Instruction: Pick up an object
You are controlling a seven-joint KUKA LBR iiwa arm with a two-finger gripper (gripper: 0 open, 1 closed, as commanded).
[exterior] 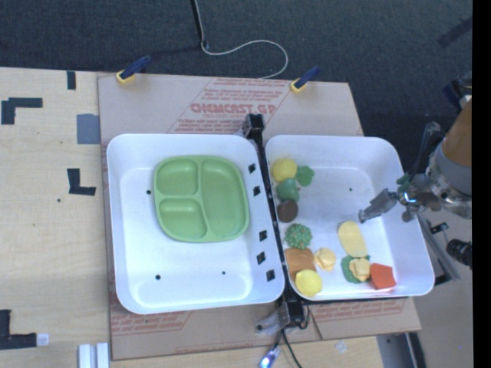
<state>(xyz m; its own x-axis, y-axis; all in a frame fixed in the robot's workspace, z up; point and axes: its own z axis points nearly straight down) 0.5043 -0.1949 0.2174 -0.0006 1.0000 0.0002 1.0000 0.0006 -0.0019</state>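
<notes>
Reaching in from the right edge, the arm [459, 156] held its gripper [377, 206] low over the right bin [337, 148], one grey finger [376, 205] slanting down-left; how wide it stood could not be told. Nothing showed between the fingers. Just below the tip lay a pale yellow piece [353, 238], with an orange block [382, 276] beyond. Farther left sat a green plate [202, 198] in the left bin [126, 205].

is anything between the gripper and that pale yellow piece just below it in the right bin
Nothing visible. The gripper hangs over bare floor of the right bin, and the pale yellow piece lies just below-left of it. The nearest neighbours sit beyond the piece.
</notes>
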